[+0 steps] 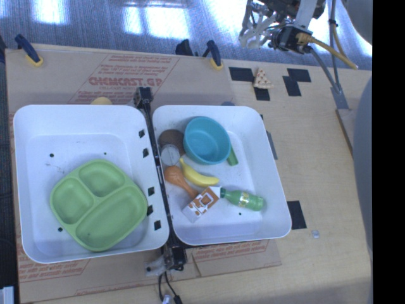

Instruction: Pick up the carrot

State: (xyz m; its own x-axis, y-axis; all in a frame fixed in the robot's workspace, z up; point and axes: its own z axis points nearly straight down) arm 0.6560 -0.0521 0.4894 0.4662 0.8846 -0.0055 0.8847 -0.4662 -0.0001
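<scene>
We see the gripper [258, 30] high at the far right of the scene, hanging beyond the far edge of the bench and well apart from both bins. Its pale fingers [252, 25] look spread, with nothing between them. A yellow cable [329, 48] trails from the wrist toward the right.

The carrot [179, 180] lies in the right bin [273, 189], close to that bin's left wall, roughly midway between its near and far sides. Its orange body runs at a slant, and the yellow banana [198, 174] sits just beside it on the right, the two apparently touching. Far of the carrot we find a brown round object [169, 139] and a small grey can [169, 153] against the left wall. The blue bowl [207, 140] stands in the far part of the bin, with a small green piece [232, 157] at its right near side. Near the carrot's near end rests an orange and white carton [202, 204], and to the right of that a green bottle [243, 199] lies on its side.

The left bin [31, 138] bears a green divided plate [98, 204] in its near half. The bins sit on a sheet of brown cardboard [114, 75] with red print, held by blue clamps [212, 52] at the far edge.
</scene>
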